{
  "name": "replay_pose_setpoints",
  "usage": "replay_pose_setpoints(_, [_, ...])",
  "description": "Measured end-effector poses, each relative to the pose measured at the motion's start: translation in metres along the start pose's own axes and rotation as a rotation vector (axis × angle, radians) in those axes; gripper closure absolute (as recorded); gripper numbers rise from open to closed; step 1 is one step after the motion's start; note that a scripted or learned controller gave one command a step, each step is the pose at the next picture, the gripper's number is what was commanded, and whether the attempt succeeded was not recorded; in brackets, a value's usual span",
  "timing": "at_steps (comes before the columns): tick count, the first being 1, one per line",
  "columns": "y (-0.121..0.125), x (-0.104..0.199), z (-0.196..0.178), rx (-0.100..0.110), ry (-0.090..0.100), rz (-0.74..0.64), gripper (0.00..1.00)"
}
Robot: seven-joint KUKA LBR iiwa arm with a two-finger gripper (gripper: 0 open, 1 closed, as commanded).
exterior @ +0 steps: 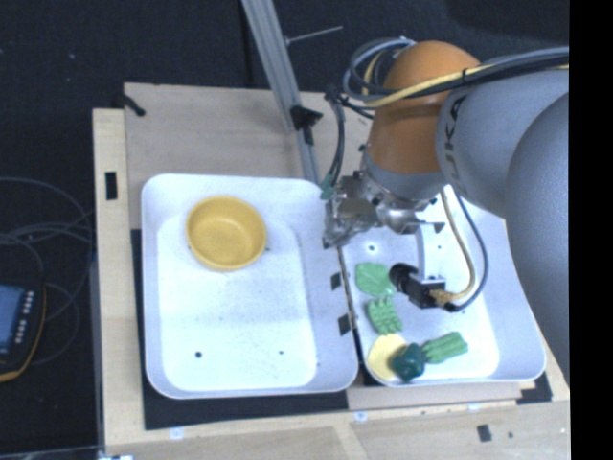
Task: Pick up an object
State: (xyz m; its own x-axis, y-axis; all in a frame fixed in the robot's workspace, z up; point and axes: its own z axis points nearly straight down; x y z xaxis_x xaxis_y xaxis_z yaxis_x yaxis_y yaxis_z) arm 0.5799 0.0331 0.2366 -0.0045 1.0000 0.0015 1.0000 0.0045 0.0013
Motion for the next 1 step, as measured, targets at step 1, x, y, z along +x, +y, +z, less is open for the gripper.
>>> replay_pose_setpoints(1, [-0.0008,0.0511,-0.0122,0.0,0.0,0.001,1.0])
